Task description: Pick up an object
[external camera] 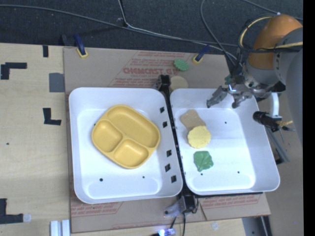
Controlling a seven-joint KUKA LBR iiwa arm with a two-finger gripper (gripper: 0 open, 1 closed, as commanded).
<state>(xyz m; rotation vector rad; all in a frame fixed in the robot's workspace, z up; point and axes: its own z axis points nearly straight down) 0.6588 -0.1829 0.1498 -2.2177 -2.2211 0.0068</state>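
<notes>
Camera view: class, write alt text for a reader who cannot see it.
The end effector hovers, fingers spread, over the right bin holding a tan piece, yellow disc and green piece. The left bin holds a yellow divided plate.

Bins [88, 181] smooth white plastic, slight gloss. Yellow divided tray [126, 136] smooth plastic, satin sheen. Cardboard sheet [142, 70] matt, printed red. Bench [29, 146] pale matt wood.
</notes>
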